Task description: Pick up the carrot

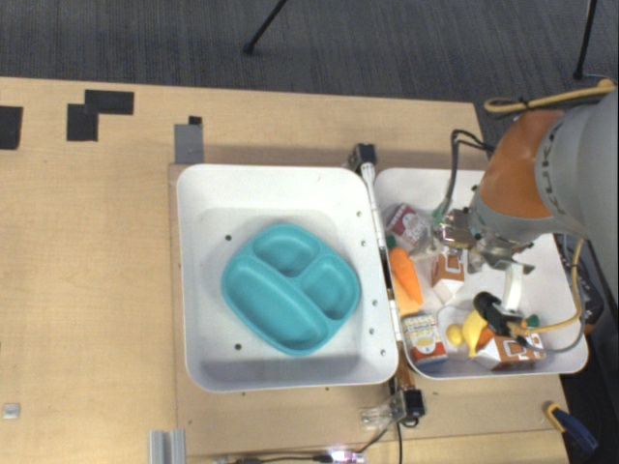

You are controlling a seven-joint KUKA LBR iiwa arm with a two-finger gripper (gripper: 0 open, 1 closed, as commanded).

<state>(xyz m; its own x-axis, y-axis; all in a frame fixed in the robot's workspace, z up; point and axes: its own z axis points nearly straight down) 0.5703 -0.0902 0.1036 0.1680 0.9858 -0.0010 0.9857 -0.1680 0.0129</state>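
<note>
Right bin (571, 269) has carrot (406, 278) at its left wall: light, stiff, smooth, grab mid-body; gripper (474, 259) state: cannot tell.

Two bins side by side on desk (87, 288). Left bin (208, 201) holds divided plate (292, 286), near middle. Right bin (571, 356) crowded: carrot (405, 276) against its left wall, packet (409, 226) just behind carrot, small carton (423, 337) just in front. Banana (470, 333) right of that carton, another carton (511, 351) at front right. Arm (542, 177) enters from right, over right bin, right of carrot.
</note>
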